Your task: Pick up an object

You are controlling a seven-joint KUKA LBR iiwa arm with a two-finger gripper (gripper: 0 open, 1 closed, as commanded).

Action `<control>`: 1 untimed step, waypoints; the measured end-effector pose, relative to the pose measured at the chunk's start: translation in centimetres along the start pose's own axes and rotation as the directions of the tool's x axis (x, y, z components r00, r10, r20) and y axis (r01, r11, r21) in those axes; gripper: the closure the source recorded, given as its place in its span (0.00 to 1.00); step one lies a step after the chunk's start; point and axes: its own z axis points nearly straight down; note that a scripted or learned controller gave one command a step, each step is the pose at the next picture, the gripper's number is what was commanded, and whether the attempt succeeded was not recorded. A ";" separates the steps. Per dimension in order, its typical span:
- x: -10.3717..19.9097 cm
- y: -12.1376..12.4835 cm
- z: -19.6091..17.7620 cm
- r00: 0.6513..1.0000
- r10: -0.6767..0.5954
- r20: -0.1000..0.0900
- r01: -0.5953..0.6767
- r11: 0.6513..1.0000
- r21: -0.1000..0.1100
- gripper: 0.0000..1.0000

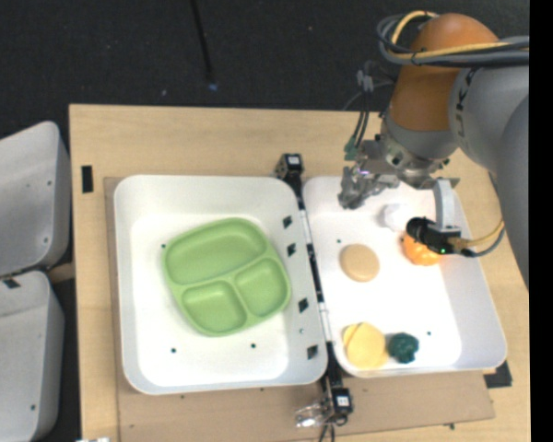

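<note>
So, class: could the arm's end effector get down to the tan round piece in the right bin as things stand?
Probably yes. The tan round piece lies alone on the bin floor, apart from its neighbours, and the end effector hangs just beyond it with nothing between.

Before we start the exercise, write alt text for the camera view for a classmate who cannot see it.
A grey robot arm with an orange band lowers its hand over the far end of the right bin, which holds a tan disc, a yellow disc, a dark green piece and an orange piece. The left bin holds a green divided tray.
</note>
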 end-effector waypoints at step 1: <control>4.7 -3.3 0.1 1.000 -0.001 0.000 0.001 1.000 0.001 1.00</control>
